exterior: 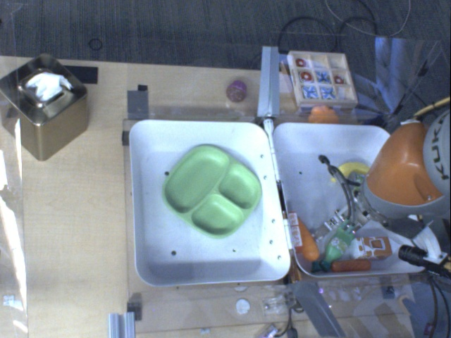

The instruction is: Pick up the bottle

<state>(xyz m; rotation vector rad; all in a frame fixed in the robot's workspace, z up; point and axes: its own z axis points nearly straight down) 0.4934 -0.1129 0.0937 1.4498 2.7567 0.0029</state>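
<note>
A small green bottle (336,246) lies tilted near the front of the right bin (303,146), its dark cap pointing to the front left. My gripper (346,220) hangs low just above and behind the bottle's upper end, under the arm's orange band (402,169). The view does not show whether it touches the bottle. The arm hides the bin's right side.
Around the bottle lie an orange carrot-shaped item (304,239), a red-orange piece (350,265), a small printed box (373,246) and a yellow object (353,168). The left bin (148,259) holds a green divided plate (211,189). A tissue box (44,104) stands at the far left.
</note>
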